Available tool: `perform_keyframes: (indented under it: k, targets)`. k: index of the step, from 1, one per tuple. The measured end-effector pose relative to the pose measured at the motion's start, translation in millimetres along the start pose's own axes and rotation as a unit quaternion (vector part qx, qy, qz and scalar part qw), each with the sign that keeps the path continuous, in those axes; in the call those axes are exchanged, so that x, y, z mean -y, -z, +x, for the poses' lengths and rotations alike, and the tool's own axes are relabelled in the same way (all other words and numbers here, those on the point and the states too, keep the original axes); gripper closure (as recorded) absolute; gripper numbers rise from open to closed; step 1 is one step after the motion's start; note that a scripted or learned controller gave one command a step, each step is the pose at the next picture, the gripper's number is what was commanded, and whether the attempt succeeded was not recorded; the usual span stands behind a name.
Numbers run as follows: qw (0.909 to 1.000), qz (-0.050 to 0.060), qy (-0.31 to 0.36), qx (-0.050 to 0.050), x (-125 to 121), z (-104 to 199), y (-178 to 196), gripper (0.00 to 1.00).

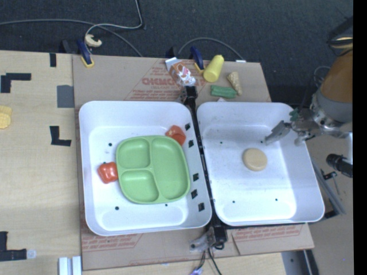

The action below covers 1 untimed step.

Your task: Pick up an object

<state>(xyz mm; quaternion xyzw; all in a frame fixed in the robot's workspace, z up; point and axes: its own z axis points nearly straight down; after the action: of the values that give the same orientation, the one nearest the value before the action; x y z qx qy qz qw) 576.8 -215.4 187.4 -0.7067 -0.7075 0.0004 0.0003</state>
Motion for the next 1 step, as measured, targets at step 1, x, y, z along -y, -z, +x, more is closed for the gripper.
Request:
perform_keyframes:
  k: [1]
  targets:
    - [1.0,0.0,0.0,0.0,0.9,38.2,-39.3,0.0]
